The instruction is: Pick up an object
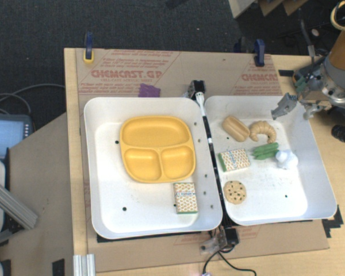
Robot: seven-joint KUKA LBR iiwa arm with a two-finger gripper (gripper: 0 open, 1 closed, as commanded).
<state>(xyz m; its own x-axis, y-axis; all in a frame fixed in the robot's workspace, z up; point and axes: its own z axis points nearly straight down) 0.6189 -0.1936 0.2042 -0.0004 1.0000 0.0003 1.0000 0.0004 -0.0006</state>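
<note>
Tool (288,105) (grip unclear) hovers near a curved, glossy croissant (263,131) in the right bin (310,171).

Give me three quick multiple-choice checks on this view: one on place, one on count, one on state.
1. Where does the yellow plate lie?
A. left bin
B. right bin
C. on the bench

2. How many patterned packets lie in the bins?
A. one
B. two
C. four

3. Where is the end effector?
A. pressed on the cookie
B. at the right bin's far edge, apart from the food
C. over the left bin

Answers: 1 A, it sits inside the left bin. 2 B, one packet lies left, another right. 3 B, it hangs near the right bin rim, clear of the croissant.
</note>
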